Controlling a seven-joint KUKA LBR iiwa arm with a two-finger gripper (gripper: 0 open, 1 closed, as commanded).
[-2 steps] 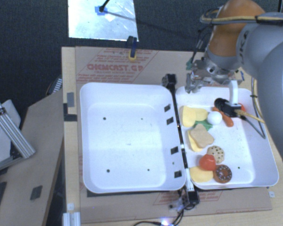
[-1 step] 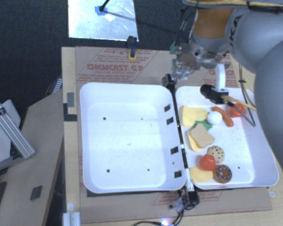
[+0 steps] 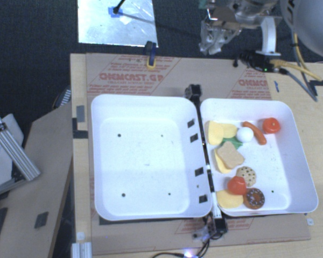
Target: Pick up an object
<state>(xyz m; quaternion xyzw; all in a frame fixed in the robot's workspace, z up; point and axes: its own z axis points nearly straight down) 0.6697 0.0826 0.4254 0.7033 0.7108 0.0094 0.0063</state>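
Two tomatoes [image 3: 237, 185], one doughnut [image 3: 254, 198], one sausage [image 3: 255, 133].

My pincer [image 3: 212, 39] is a pale, silvery-grey metal piece, blurred enough that its fine details cannot be made out. Directly above it sits my wrist housing [image 3: 242, 7], a rounded block of grey and silver with darker recesses and a small green patch on the side away from my arm. Beside it, toward my arm, a white bracket [image 3: 268, 36] drops to a black base lit by a tiny green light. Further that way swells my big, smooth, light-grey arm shell [image 3: 315, 15], with dark lettering near its top. Yellow and grey cables [image 3: 299, 71] trail from under the shell.
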